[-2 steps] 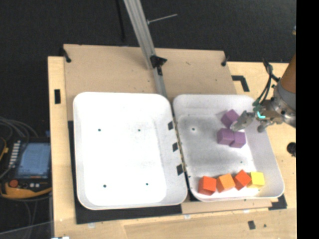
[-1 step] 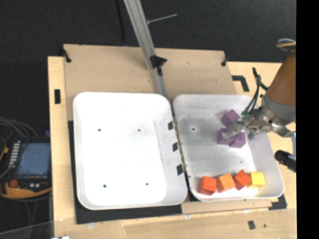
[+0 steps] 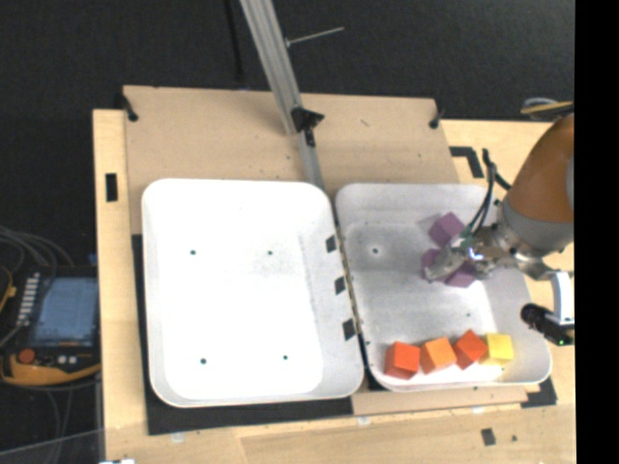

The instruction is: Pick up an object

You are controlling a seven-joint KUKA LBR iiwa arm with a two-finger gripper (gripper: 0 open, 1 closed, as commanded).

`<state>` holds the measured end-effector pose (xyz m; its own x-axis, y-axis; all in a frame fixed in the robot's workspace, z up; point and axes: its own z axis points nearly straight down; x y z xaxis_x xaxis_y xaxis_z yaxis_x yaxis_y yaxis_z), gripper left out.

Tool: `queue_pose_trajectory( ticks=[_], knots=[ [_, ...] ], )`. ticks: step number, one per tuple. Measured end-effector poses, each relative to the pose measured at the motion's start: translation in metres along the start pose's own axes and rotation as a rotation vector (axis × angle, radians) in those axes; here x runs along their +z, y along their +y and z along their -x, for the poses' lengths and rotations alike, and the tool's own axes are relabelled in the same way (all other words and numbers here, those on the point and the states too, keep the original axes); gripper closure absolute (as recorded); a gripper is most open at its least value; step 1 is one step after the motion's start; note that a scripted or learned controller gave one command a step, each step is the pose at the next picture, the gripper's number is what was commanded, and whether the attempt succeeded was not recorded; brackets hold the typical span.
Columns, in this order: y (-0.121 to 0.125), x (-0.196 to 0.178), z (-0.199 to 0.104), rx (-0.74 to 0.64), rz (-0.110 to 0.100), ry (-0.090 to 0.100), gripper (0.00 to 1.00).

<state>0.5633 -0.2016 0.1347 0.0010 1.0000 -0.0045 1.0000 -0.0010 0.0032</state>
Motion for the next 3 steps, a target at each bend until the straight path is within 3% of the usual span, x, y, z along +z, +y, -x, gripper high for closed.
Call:
queue_pose_trajectory(
  ticks=[1,2,3],
  knots=[
    [0.006,0.005,0.002,0.000,0.020,-0.006,0.00],
    [0.007,-0.004,0.005,0.005,0.024,-0.010,1.00],
    [0.016,-0.064,0.002,-0.004,0.005,0.002,1.00]
  ],
)
